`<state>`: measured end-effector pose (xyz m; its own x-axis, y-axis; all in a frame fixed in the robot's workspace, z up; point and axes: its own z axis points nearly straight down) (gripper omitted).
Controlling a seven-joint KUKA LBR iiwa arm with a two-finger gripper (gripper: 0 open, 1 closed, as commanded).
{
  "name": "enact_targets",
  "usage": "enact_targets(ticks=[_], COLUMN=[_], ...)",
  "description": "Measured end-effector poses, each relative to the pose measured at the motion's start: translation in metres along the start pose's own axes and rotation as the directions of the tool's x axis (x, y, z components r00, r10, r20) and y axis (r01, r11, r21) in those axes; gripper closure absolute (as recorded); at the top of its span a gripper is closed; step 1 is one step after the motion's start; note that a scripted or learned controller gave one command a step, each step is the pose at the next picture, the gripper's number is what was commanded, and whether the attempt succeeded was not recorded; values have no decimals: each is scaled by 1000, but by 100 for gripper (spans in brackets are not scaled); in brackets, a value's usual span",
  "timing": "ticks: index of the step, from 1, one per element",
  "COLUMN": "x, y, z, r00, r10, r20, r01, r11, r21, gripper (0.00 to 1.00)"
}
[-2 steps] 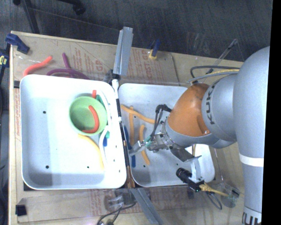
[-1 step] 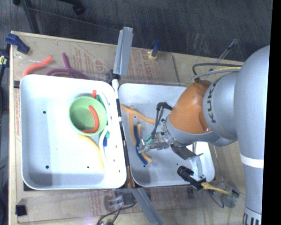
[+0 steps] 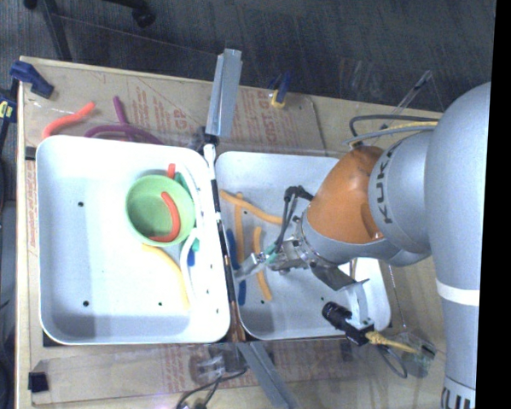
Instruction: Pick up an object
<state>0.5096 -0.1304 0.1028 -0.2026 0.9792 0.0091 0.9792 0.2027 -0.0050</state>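
a: where are the objects?
b: orange sticks (image 3: 256,234) lie in the right bin (image 3: 266,170), near its left wall, with a blue piece (image 3: 242,290) beside them.
a: and your claw?
b: my claw (image 3: 257,261) sits low over those sticks; wide or narrow, i cannot tell.
a: the left bin (image 3: 73,258)?
b: a green bowl (image 3: 157,207) with a red strip inside.

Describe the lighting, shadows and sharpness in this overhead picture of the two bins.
Camera view: even overhead light, with the left bin bright white and nearly washed out; a soft shadow lies along its lower inside wall; the arm darkens part of the right bin; the tool looks slightly soft, its fine parts hard to resolve; the green bowl reads clearly.
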Motion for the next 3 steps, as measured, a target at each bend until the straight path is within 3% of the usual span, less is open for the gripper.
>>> enact_targets(ticks=[1,2,3], x=[0,51,51], y=[0,46,46], z=[-10,-89,-88], r00=[1000,970,970], r10=[-6,241,241], r20=[2,7,7], r01=[6,-241,-241], r11=[1000,970,970], r21=[1,-5,-5], gripper=[100,100,0])
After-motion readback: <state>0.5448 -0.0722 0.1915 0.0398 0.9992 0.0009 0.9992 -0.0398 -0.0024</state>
